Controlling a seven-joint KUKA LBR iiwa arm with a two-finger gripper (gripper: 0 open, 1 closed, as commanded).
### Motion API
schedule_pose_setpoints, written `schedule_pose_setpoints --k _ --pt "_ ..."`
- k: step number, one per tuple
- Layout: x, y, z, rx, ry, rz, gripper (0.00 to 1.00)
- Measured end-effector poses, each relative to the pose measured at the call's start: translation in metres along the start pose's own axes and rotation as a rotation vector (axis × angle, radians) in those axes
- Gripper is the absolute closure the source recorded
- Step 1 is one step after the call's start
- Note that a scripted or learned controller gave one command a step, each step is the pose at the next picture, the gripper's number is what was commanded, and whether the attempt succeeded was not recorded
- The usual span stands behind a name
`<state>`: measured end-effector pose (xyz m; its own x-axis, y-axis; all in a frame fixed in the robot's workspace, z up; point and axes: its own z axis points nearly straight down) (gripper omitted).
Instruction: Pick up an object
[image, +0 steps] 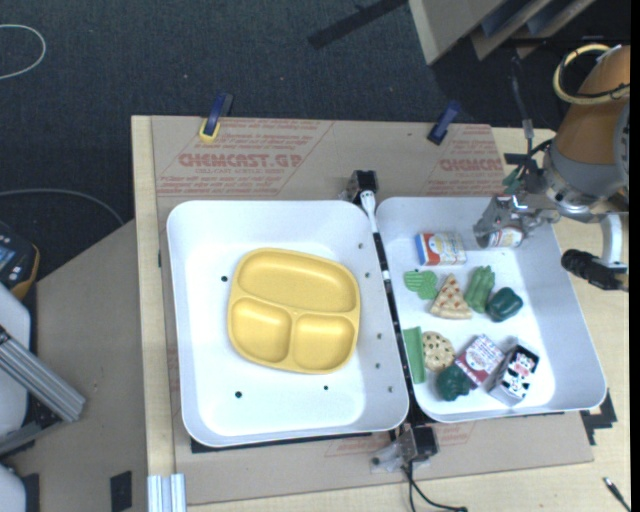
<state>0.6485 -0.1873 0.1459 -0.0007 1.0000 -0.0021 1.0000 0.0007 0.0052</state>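
The right bin (560, 300) holds several toy foods. Among them are a small white carton with red and blue print (440, 247), a pizza slice (451, 298), a green pepper (481, 284), a darker green piece (504, 302), a cookie (436, 349), a red-and-white packet (482, 358) and a black-and-white carton (519, 373). My gripper (505, 228) hangs low over the bin's far right corner, just right of the white carton. A small pale object (511, 238) lies right under it; whether it is held I cannot tell.
A yellow divided plate (294, 309) lies in the middle of the left bin (200, 300). A green strip (412, 352) lies along the right bin's left wall, with a dark green toy (453, 383) near the front. Clamps (213, 118) sit at the board's far edge.
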Motion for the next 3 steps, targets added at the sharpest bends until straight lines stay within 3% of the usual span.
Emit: schedule_pose_setpoints --k 1,2,3 --pt "0.001 0.000 -0.065 -0.004 -0.001 0.000 1.00" --pt "0.000 0.001 -0.080 0.000 0.000 0.000 1.00" --pt "0.034 -0.038 -0.070 0.010 0.004 -0.001 1.00"
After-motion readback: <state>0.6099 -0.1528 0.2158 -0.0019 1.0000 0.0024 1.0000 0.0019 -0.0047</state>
